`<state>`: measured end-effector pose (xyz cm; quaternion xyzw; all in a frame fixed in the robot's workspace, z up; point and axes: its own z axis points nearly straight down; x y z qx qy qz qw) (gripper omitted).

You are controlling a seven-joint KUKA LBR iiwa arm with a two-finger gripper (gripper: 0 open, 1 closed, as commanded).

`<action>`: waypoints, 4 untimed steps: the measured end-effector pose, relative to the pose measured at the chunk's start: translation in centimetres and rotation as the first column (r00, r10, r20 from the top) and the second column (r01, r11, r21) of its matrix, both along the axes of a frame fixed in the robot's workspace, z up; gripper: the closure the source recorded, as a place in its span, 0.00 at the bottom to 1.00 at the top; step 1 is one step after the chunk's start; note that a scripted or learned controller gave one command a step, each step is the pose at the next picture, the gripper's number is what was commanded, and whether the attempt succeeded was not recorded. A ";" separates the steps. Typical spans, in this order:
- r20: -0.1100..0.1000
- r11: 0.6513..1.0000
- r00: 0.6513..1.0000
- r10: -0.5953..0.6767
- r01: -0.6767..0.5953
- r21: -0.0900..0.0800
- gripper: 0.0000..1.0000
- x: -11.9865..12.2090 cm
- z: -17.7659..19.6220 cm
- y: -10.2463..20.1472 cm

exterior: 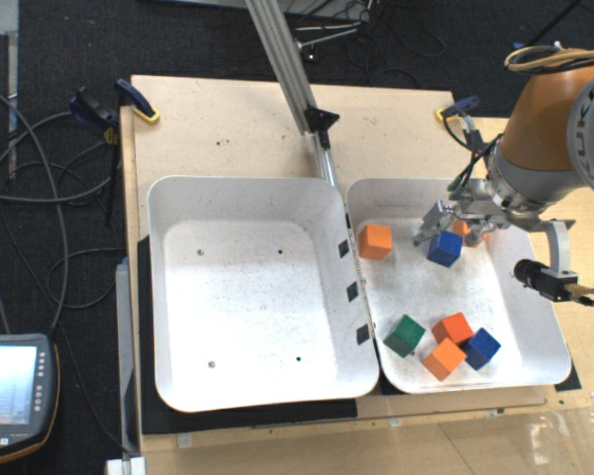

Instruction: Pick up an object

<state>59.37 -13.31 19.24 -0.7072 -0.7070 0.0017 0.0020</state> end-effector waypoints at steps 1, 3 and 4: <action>-0.001 1.000 1.000 -0.001 0.001 0.000 0.00 -0.6 -4.9 -0.7; 0.007 1.000 1.000 -0.001 0.001 -0.001 1.00 -0.5 -8.7 -0.7; 0.010 1.000 1.000 0.002 -0.002 -0.002 1.00 -0.6 -4.4 -0.6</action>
